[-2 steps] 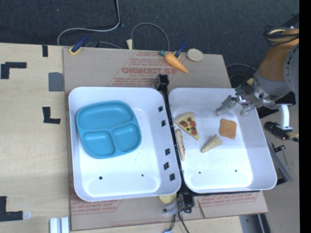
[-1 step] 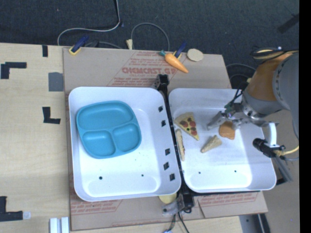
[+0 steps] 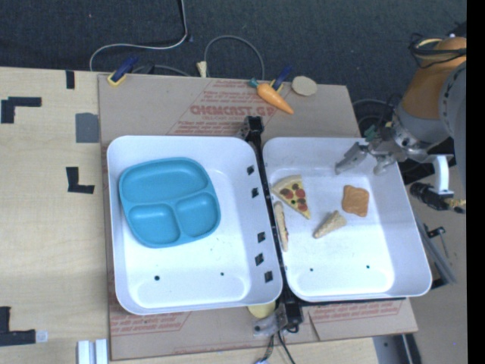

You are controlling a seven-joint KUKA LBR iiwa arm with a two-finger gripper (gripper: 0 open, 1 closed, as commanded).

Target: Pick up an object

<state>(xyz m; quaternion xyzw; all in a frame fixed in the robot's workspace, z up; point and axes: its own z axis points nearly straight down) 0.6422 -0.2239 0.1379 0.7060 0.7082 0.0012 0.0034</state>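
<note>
The bench [image 3: 45,226] of pale wood carries a brown cardboard sheet [image 3: 220,108], and on that sheet sit two shallow white bins side by side. Taking the right bin [image 3: 341,279] as the landmark: the left bin [image 3: 189,290] touches it along a shared middle edge and holds a blue divided plate [image 3: 168,201] with three compartments, lying flat toward that bin's upper left. The grey arm [image 3: 436,89] with its orange band comes in over the right bin's upper right corner, and the gripper [image 3: 365,158] hovers above the bin's upper right area with its two fingers spread apart and nothing between them. Inside the right bin, a toy pizza slice [image 3: 293,195] lies near the left wall, a brown toast-like piece [image 3: 355,200] lies right of centre just below the gripper, a small tan wedge [image 3: 329,224] lies close beside it toward the lower left, and a thin pale stick-like item [image 3: 281,227] rests along the left wall under the pizza slice. Beyond the right bin's upper left corner, on the cardboard, lie a toy carrot [image 3: 273,97] and a small round beige disc [image 3: 305,86].
</note>
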